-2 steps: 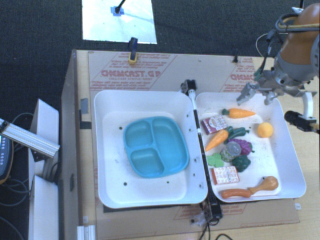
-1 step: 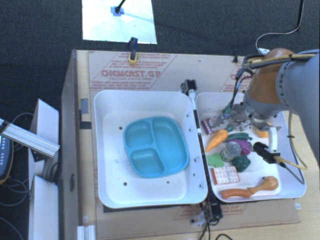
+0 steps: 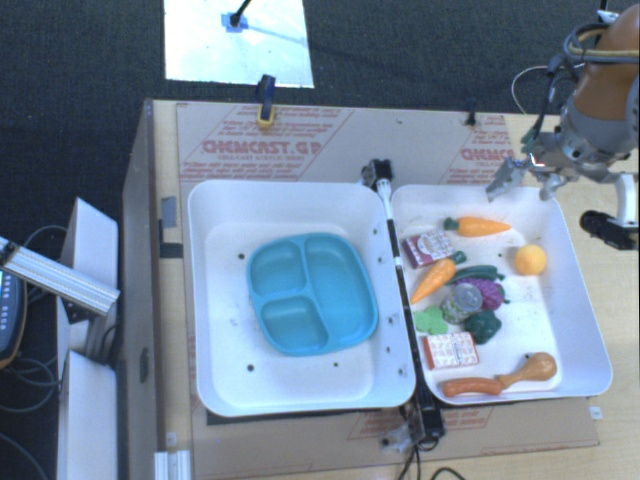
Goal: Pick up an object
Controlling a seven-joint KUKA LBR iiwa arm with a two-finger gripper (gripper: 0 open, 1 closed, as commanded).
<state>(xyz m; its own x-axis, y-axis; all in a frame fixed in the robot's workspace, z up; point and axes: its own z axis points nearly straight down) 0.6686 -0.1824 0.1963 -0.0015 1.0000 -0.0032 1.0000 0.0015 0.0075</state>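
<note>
Dark carpet surrounds the worktop [image 3: 300, 133], whose clear sheet carries red lettering and two shallow white bins side by side. On the left, the left bin [image 3: 225, 218] holds a blue divided tray [image 3: 312, 293] lying flat near its middle. Across the central divider, the right bin [image 3: 575, 313] is crowded with toy food — a small red-and-white packet [image 3: 428, 247] near the divider, an orange carrot [image 3: 432, 280] slanting just below it, and a green leaf piece [image 3: 431, 320] beside a grey round lid [image 3: 462, 302]. A purple cabbage [image 3: 489, 292] touches that lid, with a dark green pepper [image 3: 483, 326] just below. A second packet [image 3: 450, 350] lies nearer the front edge, next to a hot dog [image 3: 470, 387] and a tan drumstick [image 3: 528, 370]. Another carrot [image 3: 480, 227] sits near the back wall, and a yellow-orange ball [image 3: 531, 259] rests to its right. The gripper [image 3: 528, 173] hovers above the bin's back right corner, its fingers spread apart with nothing between them.
</note>
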